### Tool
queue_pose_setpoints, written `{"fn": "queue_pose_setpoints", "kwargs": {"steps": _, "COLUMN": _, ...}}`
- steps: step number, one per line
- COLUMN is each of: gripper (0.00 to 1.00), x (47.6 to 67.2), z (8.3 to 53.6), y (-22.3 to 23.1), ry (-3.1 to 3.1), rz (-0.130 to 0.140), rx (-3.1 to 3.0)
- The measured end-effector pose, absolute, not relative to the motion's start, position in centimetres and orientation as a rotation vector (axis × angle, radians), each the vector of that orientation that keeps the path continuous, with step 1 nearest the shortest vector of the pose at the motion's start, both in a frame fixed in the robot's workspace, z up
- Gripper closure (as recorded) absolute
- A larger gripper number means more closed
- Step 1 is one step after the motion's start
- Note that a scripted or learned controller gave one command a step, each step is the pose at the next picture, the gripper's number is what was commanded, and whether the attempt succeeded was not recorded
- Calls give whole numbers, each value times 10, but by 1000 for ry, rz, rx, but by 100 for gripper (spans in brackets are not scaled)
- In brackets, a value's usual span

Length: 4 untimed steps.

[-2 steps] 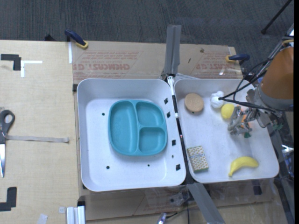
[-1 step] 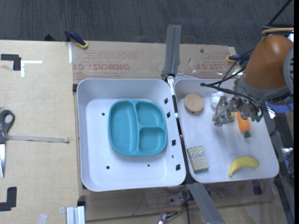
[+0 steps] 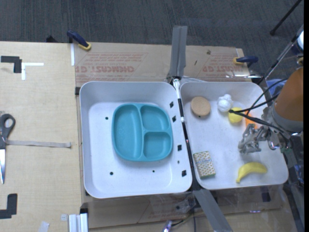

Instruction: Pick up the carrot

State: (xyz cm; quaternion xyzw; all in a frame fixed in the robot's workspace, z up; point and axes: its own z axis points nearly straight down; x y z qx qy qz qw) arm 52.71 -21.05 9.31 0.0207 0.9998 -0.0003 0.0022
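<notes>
The carrot point(image 3: 249, 123) shows as a small orange piece in the right bin point(image 3: 217, 139), just right of a yellow lemon point(image 3: 235, 117) and partly hidden by the arm's cables. My gripper point(image 3: 249, 144) hangs low over the right bin, directly in front of the carrot and above the banana point(image 3: 251, 170). Nothing is visibly held in the gripper.
The right bin also holds a round tan cookie point(image 3: 200, 106), a white crumpled object point(image 3: 224, 102) and a small patterned box point(image 3: 204, 164). A teal divided plate point(image 3: 143, 132) lies in the left bin point(image 3: 96, 144). Scissors point(image 3: 5, 129) rest on the bench at the far left.
</notes>
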Motion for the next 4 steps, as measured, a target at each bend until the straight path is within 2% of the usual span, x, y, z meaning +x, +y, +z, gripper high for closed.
{"fn": "queue_pose_setpoints", "kwargs": {"steps": 1, "gripper": 100, "x": 529, "z": 168, "y": -178, "ry": 3106, "rz": -1, "rx": 428}}
{"fn": "queue_pose_setpoints", "kwargs": {"steps": 2, "gripper": 100, "x": 480, "z": 130, "y": -222, "ry": 3134, "rz": -1, "rx": 144}}
{"fn": "queue_pose_setpoints", "kwargs": {"steps": 3, "gripper": 100, "x": 480, "z": 194, "y": -186, "ry": 3086, "rz": -2, "rx": 548}}
{"fn": "queue_pose_setpoints", "kwargs": {"steps": 4, "gripper": 100, "x": 493, "z": 199, "y": -150, "ry": 3109, "rz": -1, "rx": 403}}
